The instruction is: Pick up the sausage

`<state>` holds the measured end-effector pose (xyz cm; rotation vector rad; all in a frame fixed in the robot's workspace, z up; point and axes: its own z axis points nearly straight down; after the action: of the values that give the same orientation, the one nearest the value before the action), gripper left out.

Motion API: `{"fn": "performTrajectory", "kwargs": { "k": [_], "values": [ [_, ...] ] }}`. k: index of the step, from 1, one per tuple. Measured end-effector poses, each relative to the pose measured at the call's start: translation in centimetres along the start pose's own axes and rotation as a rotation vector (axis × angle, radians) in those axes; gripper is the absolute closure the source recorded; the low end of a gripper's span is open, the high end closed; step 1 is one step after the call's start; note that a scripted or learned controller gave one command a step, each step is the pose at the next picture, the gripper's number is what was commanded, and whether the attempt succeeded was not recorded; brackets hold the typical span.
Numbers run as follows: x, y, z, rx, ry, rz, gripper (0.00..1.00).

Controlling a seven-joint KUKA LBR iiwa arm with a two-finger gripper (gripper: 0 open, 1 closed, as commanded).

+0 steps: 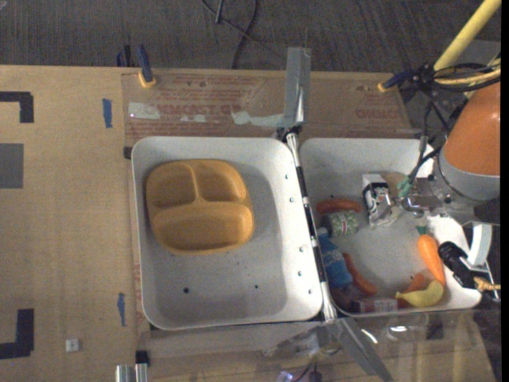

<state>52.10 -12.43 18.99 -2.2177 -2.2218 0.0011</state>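
Note:
A reddish-orange sausage [337, 206] lies in the right bin [350, 153], near its left wall and just above a small green-and-white can [344, 223]. My gripper [381, 204] hangs low over the bin's middle, just right of the sausage and the can, and nothing shows in its grasp. A second thin reddish piece [359, 276] lies lower down beside a blue bottle [333, 264].
A carrot [430, 257], a yellow banana [425, 295], a small red piece [417, 279] and a pink box [374, 304] crowd the right bin's lower part. The left bin [238, 293] holds an orange divided plate [200, 205]. A metal divider separates the bins.

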Motion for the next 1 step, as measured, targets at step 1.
{"fn": "performTrajectory", "kwargs": {
  "k": [1],
  "values": [
    [2.06,-3.43,8.98,-0.006,-0.003,-0.221,0.00]
  ]
}}
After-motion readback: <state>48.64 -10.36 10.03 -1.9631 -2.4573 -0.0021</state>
